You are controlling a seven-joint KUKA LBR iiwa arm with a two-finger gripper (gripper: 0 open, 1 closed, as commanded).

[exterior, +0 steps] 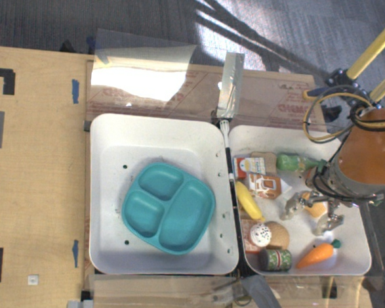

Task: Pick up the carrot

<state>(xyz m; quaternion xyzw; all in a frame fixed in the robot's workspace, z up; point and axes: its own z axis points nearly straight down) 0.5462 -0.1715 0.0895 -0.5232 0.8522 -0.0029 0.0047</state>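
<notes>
Camera view is showing the gripper (pixel 315 211) hanging over the right bin (pixel 359 260), its two metal fingers (pixel 293 204) standing apart, with a small orange-and-white item (pixel 317 209) lying in the gap between them; whether they are actually pinching it, I cannot tell. The carrot (pixel 318 254) is lying just below and to the right of the gripper, near the bin's lower right corner, its green top pointing up-right, apart from the fingers. A yellow banana (pixel 247 199) is lying to the left of the gripper, with a small carton (pixel 266 185) above it and a green item (pixel 288 163) near the bin's upper edge. A dark can (pixel 275 259) is sitting left of the carrot. The left bin (pixel 108 144) is holding a teal divided plate (pixel 168 208).
</notes>
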